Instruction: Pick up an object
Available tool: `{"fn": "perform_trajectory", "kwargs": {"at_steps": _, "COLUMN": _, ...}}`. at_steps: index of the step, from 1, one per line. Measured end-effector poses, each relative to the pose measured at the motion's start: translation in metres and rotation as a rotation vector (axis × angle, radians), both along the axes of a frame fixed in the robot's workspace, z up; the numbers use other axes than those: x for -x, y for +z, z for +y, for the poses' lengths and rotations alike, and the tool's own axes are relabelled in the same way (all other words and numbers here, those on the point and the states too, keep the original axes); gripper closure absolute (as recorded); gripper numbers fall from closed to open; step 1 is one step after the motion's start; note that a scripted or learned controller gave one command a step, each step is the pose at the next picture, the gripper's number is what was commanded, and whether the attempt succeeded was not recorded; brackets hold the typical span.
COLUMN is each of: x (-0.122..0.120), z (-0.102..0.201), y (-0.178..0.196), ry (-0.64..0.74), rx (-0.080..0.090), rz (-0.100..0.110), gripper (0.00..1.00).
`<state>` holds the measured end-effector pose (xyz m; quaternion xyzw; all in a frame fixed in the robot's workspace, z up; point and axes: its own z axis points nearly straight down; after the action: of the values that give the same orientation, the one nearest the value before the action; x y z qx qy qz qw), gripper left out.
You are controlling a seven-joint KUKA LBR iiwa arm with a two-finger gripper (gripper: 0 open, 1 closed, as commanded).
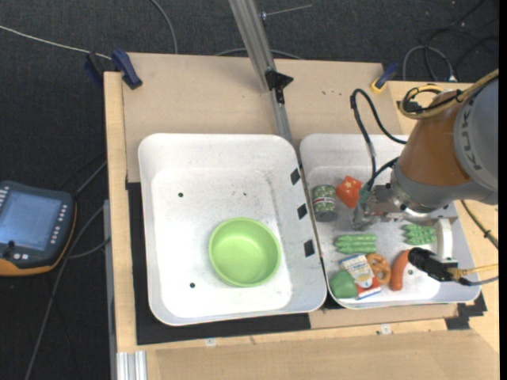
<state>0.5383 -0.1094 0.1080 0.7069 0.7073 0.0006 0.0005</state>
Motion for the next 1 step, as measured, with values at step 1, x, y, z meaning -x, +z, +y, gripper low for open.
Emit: {"fn": "perform_trajectory", "kwargs": {"at_steps": 1, "x": 0.0007, "z": 0.0046, "y": 0.0618, "ry": 0.0, "rx": 0.001, "rz": -0.004, "gripper": 1.0}}
